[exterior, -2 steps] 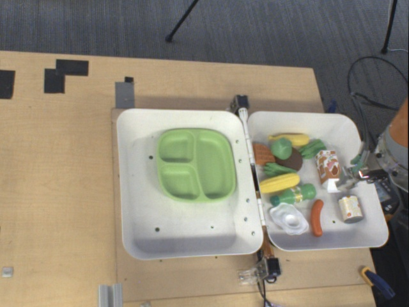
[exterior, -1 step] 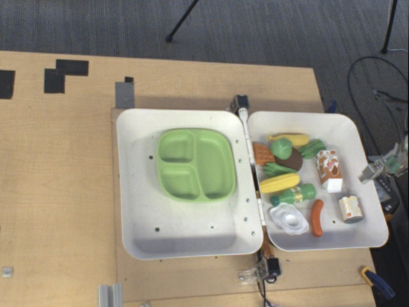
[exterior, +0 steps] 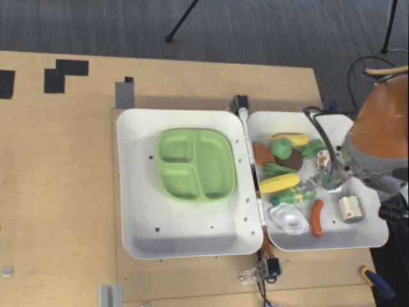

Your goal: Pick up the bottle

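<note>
Clutter crowds the right bin (exterior: 369, 234), where the bottle (exterior: 293, 197) lies on its side, just below a yellow piece (exterior: 278, 183) and above a white cup (exterior: 289, 220). The gripper (exterior: 326, 174) hangs near the bottle's clear end; we cannot tell whether it is released or clenched. We judge the bottle light, stiff and slick, apt to roll, so we would take it across the middle of its body, square to its length.
</note>
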`<state>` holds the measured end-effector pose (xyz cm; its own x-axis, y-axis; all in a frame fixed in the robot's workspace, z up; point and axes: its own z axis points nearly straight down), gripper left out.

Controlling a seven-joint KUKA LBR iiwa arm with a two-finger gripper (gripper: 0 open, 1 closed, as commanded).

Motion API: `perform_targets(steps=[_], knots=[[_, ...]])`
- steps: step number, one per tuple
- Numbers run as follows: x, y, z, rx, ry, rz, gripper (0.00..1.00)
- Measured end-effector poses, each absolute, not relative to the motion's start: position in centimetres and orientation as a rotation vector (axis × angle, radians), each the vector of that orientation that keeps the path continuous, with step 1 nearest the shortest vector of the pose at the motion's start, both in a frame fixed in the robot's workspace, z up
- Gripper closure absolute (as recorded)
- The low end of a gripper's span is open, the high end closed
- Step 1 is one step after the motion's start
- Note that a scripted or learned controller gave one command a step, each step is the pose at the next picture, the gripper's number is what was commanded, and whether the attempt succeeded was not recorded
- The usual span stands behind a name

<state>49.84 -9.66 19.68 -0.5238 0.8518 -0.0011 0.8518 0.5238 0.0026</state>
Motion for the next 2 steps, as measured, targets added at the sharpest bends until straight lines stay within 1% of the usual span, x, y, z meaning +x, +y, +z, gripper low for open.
perform_targets(steps=[1,2], knots=[[48.7,-2.5,18.4,1.689,2.648,0.003,1.00],[48.7,3.2,18.4,1.676,2.655,0.003,1.00]])
